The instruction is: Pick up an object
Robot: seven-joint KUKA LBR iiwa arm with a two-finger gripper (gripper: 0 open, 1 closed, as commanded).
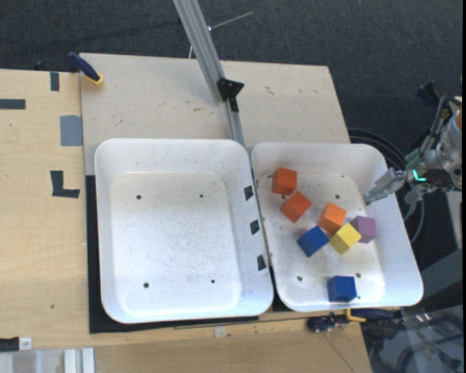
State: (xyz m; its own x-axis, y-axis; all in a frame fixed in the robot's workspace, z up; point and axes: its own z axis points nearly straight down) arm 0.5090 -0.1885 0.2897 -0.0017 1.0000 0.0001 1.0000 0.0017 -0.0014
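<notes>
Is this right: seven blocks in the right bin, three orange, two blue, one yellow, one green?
Not quite. The camera view shows the block beside the yellow one is purple, not green. The rest holds: seven blocks in the right bin, three orange, two blue, one yellow.

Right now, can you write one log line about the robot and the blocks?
gripper: over right white plastic bin's right rim, holding nothing | seven small coloured cubes lie in bin | pick not yet done

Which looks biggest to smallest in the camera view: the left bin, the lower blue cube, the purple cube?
1. left bin
2. lower blue cube
3. purple cube
The cubes look close in size, so their order is unsure.
</notes>
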